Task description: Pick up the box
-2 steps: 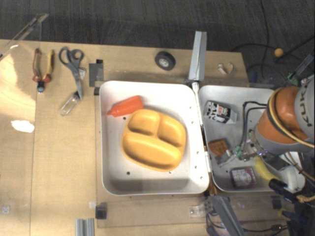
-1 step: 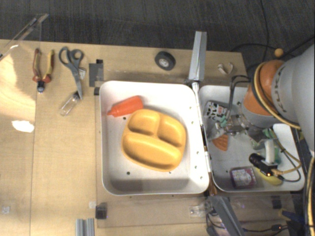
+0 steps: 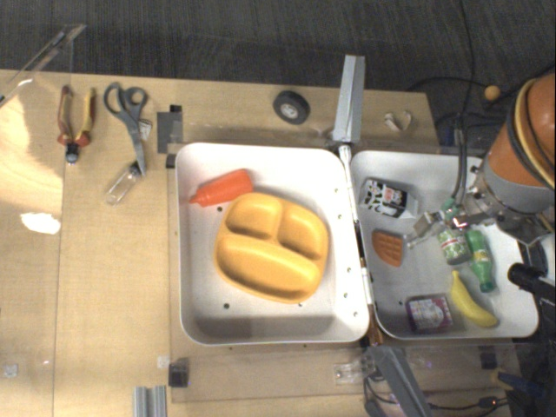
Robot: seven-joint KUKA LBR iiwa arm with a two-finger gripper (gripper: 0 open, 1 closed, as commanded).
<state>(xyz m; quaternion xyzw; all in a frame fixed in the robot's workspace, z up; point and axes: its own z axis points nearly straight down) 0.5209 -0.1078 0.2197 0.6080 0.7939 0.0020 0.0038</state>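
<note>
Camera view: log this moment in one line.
arm: over right white bin | gripper: above green bottle | black-and-white box: lying untouched

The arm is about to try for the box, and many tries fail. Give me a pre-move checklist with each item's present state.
1. Box located: cannot tell for sure. The black-and-white box lies at the right bin's far left; a purple box-like pack lies by its near edge.
2. Gripper over the box: not ok. It hangs to the right of the black-and-white box, above the green bottle.
3. Fingers free: cannot tell; clutter around them blurs their state.
4. Room around the black-and-white box: ok. The orange item lies apart from it.
5. Room around the purple pack: not ok. The banana lies close beside it.
</note>
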